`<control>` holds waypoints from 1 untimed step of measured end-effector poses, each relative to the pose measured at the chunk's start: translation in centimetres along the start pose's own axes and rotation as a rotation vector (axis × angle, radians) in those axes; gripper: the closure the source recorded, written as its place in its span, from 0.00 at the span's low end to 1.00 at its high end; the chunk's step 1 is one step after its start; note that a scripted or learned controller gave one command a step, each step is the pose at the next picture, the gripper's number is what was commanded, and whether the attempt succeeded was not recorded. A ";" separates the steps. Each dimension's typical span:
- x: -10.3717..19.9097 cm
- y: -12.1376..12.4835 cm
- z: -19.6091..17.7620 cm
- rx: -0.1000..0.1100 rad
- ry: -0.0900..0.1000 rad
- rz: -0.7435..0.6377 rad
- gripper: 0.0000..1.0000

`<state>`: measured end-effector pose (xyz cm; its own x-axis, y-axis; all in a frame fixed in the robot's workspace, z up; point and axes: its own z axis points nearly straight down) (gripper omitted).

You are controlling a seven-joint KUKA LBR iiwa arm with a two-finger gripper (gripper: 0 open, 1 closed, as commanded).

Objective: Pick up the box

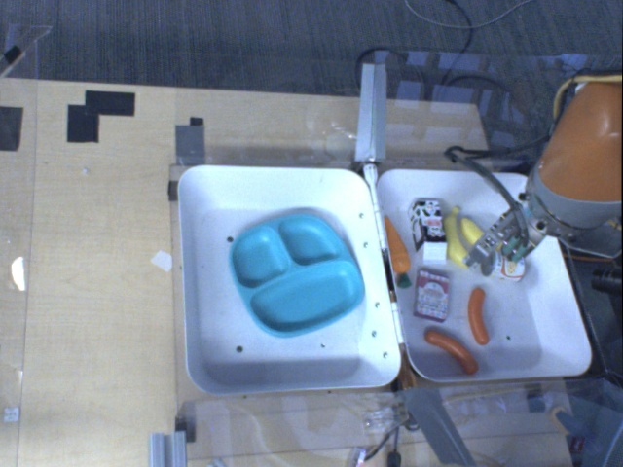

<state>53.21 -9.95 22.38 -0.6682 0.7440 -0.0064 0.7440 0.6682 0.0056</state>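
**Op:** I have the gripper (494,244) hanging over the right bin (560,358), beside the banana (465,232). From my seat I can't tell how its fingers stand — they blur into the clutter.

**Spotter:** Where's the box?

**Op:** The box (432,294) — small, reddish, lying flat — sits just below and to the left of the gripper, near the bin's middle. A black-and-white carton (427,220) stands further back, a carrot (397,248) runs along the bin's left wall, and two sausages (475,316) lie in front.

**Spotter:** Your worry?

**Op:** Crowding. If I come straight down from here, I judge I'd land on the banana, not the box. The box also lies flat and low, so the fingers could skid over its top or shove it toward the carrot instead of closing round it.
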 end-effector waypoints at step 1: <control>1.8 1.8 2.7 0.001 0.002 -0.030 1.00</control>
<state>53.30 -7.41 19.67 -0.6901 0.7237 -0.0047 0.7237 0.6901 0.0047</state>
